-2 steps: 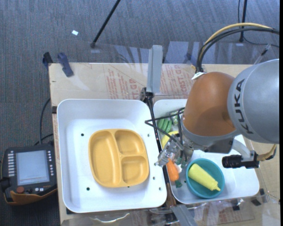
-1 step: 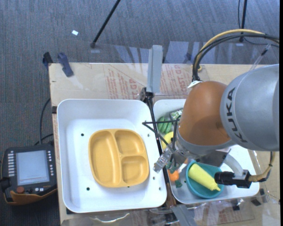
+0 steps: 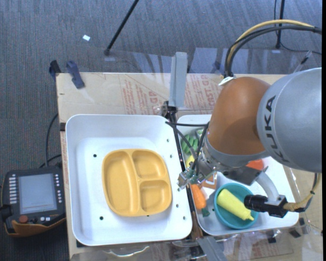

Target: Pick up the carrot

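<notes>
We see two white bins side by side on the tabletop (image 3: 125, 88). The left bin (image 3: 81, 145) holds a yellow divided plate (image 3: 136, 181), lying flat near its middle. Over the right bin (image 3: 288, 192) the grey arm (image 3: 293, 121) with its orange band (image 3: 236, 118) covers much of the contents. The hand (image 3: 189, 178) sits low at the bin's left wall, just above an orange carrot (image 3: 199, 197). Beside the carrot stands a blue bowl (image 3: 228, 213) with a yellow corn-like piece (image 3: 233, 204) in it. Something green (image 3: 191, 143) peeks out beneath the arm. A pendant with a screen (image 3: 35, 200) lies on the floor at left.
</notes>
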You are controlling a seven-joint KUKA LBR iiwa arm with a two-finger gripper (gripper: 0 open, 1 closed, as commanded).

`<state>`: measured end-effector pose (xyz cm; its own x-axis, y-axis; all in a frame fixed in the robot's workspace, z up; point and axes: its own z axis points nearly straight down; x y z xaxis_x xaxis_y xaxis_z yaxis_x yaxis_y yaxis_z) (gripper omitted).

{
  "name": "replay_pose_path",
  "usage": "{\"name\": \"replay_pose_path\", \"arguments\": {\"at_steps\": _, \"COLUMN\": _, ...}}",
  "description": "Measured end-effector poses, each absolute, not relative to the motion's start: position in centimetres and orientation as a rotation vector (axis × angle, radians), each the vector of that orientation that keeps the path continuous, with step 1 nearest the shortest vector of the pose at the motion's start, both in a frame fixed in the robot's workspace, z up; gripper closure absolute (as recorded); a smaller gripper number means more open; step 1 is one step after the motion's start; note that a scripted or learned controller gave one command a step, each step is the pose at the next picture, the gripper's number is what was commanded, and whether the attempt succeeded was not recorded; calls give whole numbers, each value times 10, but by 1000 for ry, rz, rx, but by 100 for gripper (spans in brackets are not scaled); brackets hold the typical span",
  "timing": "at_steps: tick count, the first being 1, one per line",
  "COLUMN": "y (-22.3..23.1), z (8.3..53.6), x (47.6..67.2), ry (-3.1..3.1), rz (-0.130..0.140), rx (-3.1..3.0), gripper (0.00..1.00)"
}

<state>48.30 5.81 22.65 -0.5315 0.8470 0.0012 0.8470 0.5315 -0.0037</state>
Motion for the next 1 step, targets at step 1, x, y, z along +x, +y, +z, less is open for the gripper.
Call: {"name": "replay_pose_path", "arguments": {"at_steps": 1, "y": 10, "z": 185, "x": 475, "ry": -2458, "rz": 7, "rx": -1947, "gripper": 100}}
